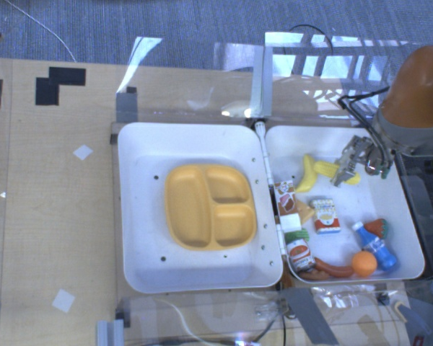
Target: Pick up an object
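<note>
My gripper [344, 170] hung over the right bin [411, 225], touching the banana's [316, 171] right end; I could not tell whether anything was gripped. I judged this the reaching step. Next I needed to settle squarely around that banana.

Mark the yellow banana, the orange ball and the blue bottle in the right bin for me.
yellow banana [312, 173]: camera view, on its curved body left of the gripper.
orange ball [364, 264]: camera view, on the middle of its round top.
blue bottle [376, 248]: camera view, on the bottle's blue body.
</note>
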Controlling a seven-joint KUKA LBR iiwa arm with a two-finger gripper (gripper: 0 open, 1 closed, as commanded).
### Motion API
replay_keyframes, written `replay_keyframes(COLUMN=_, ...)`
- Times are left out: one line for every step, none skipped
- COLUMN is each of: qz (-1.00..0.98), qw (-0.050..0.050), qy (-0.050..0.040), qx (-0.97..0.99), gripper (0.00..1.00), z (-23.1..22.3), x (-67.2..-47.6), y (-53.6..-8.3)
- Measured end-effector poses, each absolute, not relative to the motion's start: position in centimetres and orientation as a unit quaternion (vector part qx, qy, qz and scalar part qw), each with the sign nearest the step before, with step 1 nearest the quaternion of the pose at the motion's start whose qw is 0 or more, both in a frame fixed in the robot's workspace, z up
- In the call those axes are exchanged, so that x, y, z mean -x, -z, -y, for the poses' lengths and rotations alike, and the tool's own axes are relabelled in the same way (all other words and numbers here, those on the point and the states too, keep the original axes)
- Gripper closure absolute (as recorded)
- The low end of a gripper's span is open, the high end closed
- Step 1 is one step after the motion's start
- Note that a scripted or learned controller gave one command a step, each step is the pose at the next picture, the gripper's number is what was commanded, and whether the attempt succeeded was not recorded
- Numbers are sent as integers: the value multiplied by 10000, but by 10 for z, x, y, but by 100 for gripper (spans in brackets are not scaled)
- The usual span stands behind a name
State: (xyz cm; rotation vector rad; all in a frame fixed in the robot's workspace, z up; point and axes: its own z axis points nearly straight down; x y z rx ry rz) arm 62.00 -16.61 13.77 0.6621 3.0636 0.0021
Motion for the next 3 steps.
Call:
replay_keyframes(qz=-9115, qw=52, qy=-14, qx=-4113, gripper=100, z=170, x=-627, y=-88)
replay_keyframes(qz=-8890, qw=52, qy=-22, qx=-4579, gripper=100, z=144, x=-650, y=-111)
replay_keyframes(qz=-8682, qw=29, qy=-18, qx=-4963, gripper=100, z=122, x=-634, y=-107)
